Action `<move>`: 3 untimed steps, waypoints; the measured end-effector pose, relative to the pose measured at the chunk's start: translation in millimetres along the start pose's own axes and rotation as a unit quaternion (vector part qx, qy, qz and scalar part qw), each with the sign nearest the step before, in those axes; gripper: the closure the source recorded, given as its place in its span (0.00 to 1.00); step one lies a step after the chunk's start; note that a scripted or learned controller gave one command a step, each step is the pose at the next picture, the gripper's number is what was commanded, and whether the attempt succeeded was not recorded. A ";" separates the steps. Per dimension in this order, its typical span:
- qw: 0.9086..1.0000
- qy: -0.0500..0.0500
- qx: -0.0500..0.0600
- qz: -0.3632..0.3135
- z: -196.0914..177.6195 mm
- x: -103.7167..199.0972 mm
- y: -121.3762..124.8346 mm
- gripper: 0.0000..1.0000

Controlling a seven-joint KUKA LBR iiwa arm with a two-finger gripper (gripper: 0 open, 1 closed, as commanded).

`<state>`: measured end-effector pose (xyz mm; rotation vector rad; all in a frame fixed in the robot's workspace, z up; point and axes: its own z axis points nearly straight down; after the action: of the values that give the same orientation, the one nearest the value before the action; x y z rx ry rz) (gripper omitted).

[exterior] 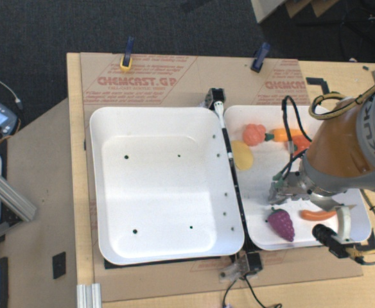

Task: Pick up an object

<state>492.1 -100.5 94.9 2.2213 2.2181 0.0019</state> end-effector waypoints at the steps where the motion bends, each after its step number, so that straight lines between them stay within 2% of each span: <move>1: 1.000 -0.002 -0.011 -0.004 -191.0 15.9 96.0 1.00; 2: 1.000 0.001 -0.010 -0.005 -341.2 78.7 77.0 1.00; 3: 1.000 0.003 -0.005 -0.007 -412.8 180.7 59.0 1.00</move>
<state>550.4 80.5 507.7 2.2035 2.2325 0.0182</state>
